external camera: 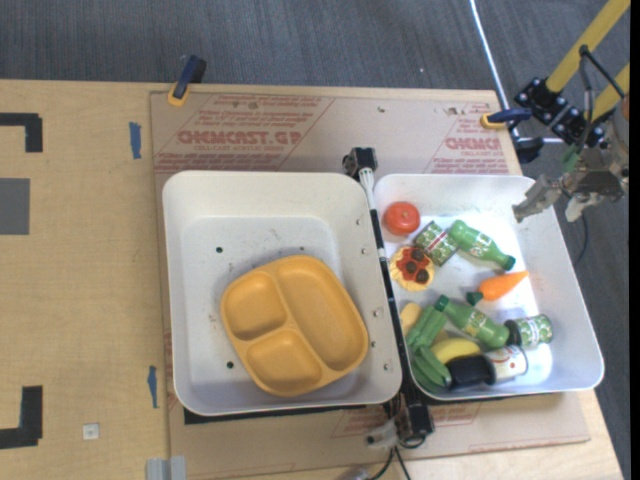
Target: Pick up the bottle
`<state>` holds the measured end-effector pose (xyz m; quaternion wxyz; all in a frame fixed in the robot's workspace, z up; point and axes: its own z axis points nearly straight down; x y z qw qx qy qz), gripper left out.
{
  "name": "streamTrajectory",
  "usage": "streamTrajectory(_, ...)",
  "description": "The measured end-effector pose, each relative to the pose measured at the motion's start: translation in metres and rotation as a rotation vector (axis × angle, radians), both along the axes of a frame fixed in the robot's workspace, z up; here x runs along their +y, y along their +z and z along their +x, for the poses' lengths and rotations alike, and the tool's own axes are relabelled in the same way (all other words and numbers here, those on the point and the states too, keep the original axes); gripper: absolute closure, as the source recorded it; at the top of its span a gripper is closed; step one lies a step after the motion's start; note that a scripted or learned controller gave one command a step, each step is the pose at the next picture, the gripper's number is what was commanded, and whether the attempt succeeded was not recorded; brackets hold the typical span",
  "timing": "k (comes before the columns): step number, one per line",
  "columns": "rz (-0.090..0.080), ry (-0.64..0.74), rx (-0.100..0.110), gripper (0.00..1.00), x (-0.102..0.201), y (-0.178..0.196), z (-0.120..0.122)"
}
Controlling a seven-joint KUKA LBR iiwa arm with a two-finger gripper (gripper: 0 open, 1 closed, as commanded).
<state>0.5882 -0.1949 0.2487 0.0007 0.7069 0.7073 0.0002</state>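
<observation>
Counter (80, 268): tan board, blue tape marks, grey floor beyond.
Left bin (190, 208): holds a yellow divided tray (292, 324).
Right bin (570, 313): toy food, crowded.
Bottle (478, 245): green, lying flat near the bin's top, beside a tomato (402, 217).
Tool (548, 200): over the right bin's upper right rim, apparently holding nothing; finger spacing cannot be told.

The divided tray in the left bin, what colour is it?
Yellow-orange all over; the divided tray shows plainly in the camera view.
</observation>
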Motion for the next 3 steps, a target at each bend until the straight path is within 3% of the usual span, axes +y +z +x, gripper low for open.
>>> streamTrajectory(1, 0.002, -0.062, 0.003, 0.0, 0.03, -0.099, 0.012)
streamTrajectory(2, 0.0, -0.061, -0.001, 1.0, 0.029, -0.088, 0.013)
streamTrajectory(3, 0.001, 0.208, 0.002, 1.0, -0.005, -0.037, -0.051)
